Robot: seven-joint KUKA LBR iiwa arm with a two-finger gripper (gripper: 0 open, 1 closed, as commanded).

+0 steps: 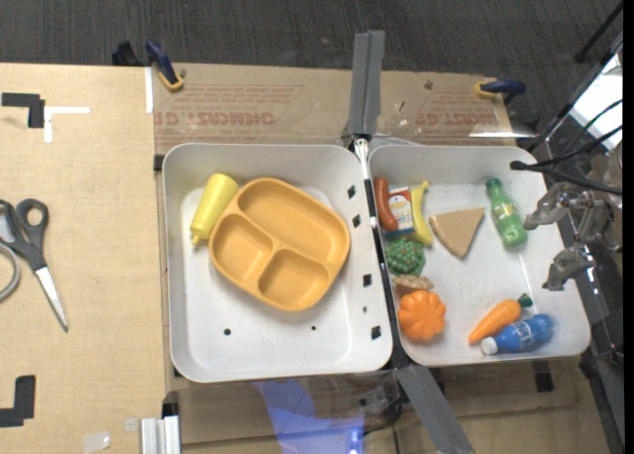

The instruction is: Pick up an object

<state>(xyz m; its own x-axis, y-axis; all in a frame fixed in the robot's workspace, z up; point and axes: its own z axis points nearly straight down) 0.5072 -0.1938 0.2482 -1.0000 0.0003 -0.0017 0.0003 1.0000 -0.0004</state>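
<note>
Two white bins sit before you, gripper (pixel 557 241) spread and holding nothing at the right bin's (pixel 466 354) edge; go for the green bottle (pixel 504 212) nearby and it may roll away.

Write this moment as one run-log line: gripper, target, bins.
gripper: over right bin's right edge, holding nothing | target: none picked | left bin: yellow tray, bottle

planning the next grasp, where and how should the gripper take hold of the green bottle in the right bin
Grip the green bottle across its wider lower body, coming straight down from above. It lies flat, neck toward the bin's far wall, with bare floor either side, so fingers would likely fit across its width. The gripper sits just to its right.
</note>
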